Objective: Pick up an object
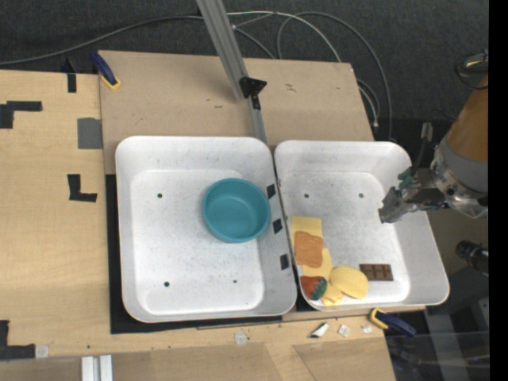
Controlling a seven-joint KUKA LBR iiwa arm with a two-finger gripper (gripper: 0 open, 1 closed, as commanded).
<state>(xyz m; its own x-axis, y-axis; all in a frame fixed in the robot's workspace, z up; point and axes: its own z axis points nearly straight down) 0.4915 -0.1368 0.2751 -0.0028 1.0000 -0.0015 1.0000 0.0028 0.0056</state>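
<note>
No object is being held yet. The likely candidates are being kept in the right bin (349, 165), gathered in its near left corner: a yellow slab (308, 225) with an orange piece (309, 250) lying on it, a small red piece (312, 284) near the rim, and a rounded yellow piece (349, 282) beside it. A flat brown chocolate-like bar (377, 272) is lying just to the right of that cluster, apart from it and flat on the floor. In the left bin (159, 165) a blue bowl (235, 209) is sitting upright near the middle, toward the shared wall.

The gripper (394, 207) is being hovered over the right edge of the right bin, well apart from the pile and further back than the bar. Whether its jaws are spread or closed cannot be told from this slanted view. The grey arm with its orange band (470, 129) is reaching in from the right, so the right bin is probably being favoured as the nearer one. A move nearer and leftward would be needed to reach the pile.
</note>
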